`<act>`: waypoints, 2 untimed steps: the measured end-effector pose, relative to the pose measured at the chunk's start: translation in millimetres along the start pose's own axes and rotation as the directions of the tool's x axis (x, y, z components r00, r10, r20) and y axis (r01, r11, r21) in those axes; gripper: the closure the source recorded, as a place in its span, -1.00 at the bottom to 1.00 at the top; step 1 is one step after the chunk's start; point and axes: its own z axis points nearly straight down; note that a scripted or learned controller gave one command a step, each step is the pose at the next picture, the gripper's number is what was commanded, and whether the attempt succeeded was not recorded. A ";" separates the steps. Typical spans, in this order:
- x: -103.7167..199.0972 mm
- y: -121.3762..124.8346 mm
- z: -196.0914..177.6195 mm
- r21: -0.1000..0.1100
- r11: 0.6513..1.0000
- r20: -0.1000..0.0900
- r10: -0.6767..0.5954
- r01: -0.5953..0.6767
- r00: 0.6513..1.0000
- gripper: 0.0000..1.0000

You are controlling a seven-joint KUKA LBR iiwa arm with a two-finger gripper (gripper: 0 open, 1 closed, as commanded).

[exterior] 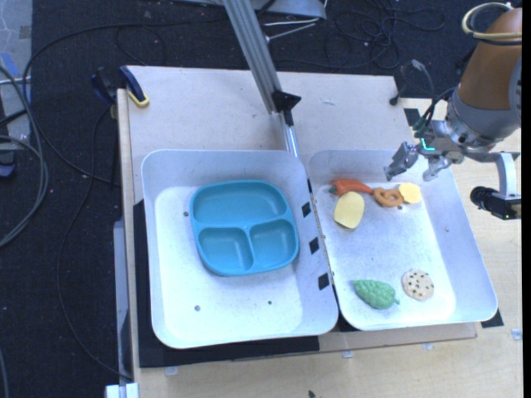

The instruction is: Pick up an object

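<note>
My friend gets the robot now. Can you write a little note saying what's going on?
Gripper: open, holding nothing, above the back edge of the right bin.
Right bin holds: carrot, yellow potato-like piece, pretzel, small yellow piece, green leaf, cookie.
Left bin holds a blue divided tray.
Done: nothing picked up.
Left: lower, grip one object, lift.

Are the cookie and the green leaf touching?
Apart. The camera view shows bare white bin floor between the cookie and the leaf.
</note>
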 end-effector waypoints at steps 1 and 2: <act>0.0 0.5 -1.0 -0.002 1.000 0.000 0.000 0.000 1.000 -1.00; -2.5 -9.5 56.2 0.003 1.000 -0.001 0.001 -0.001 1.000 -1.00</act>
